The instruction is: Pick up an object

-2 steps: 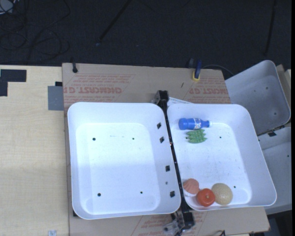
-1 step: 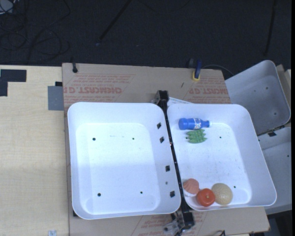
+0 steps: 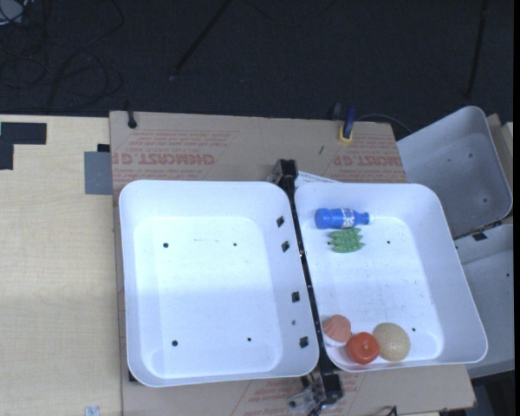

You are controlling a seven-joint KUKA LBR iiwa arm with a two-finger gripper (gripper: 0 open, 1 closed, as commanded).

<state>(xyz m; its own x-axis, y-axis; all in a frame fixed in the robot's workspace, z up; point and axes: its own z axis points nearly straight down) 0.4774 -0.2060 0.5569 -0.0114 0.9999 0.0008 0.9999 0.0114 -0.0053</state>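
Two white bins are sitting side by side on cardboard. In the right bin [image 3: 433, 258], a blue bottle [image 3: 341, 218] is lying on its side at the far end with a small green object [image 3: 347, 241] just beside it. At the near end a pink piece [image 3: 336, 328], a red ball [image 3: 362, 347] and a tan ball [image 3: 391, 341] are clustering together, touching.

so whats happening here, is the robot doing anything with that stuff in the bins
Nothing is being handled at this moment. Two white bins sit side by side on the bench. The right bin holds a blue bottle lying on its side, a small green item just below it, and three round things clustered at the near edge: a pinkish one, a red one and a tan one. All of them rest untouched, so the pick has not begun.
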